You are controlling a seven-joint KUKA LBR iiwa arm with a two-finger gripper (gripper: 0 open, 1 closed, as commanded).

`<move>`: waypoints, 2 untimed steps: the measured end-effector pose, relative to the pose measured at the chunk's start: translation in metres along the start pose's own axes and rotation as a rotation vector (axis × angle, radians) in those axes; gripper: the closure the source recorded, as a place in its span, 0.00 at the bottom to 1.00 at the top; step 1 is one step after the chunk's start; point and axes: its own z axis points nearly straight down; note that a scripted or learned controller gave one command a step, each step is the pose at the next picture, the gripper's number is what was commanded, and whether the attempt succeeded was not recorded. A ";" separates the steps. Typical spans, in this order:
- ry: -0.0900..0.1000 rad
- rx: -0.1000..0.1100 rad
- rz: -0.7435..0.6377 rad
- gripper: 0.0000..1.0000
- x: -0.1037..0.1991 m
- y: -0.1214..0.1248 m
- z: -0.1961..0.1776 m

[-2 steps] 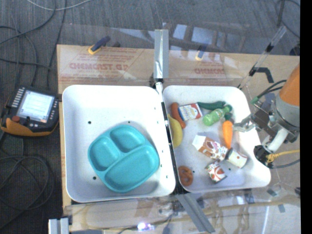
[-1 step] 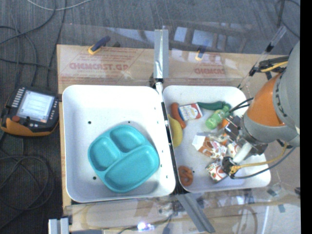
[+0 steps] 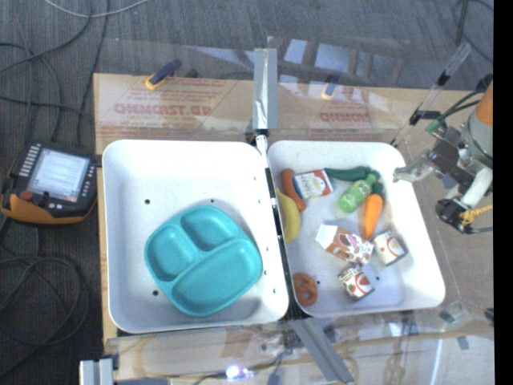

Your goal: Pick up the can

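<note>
A small can (image 3: 389,248) with a white and red label lies in the right bin (image 3: 417,295), near its right wall. A similar small can-like item (image 3: 355,282) lies just below and left of it, by the front wall. My gripper (image 3: 420,168) hangs at the bin's upper right corner, above the rim. It is well up and right of both cans and touches nothing. The grey arm with its orange band (image 3: 486,103) enters from the right edge.
The right bin also holds a carrot (image 3: 373,212), a green bottle (image 3: 356,194), a cucumber (image 3: 350,173), a red and white carton (image 3: 313,184), a banana (image 3: 290,220), a patterned carton (image 3: 345,245) and a pretzel (image 3: 304,288). A teal divided plate (image 3: 203,258) lies in the left bin (image 3: 128,167).
</note>
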 end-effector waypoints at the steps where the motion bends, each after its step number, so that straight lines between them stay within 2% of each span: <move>1: 0.009 -0.002 -0.018 0.00 0.018 -0.039 0.179; 2: 0.000 -0.001 -0.169 0.00 0.013 -0.022 0.007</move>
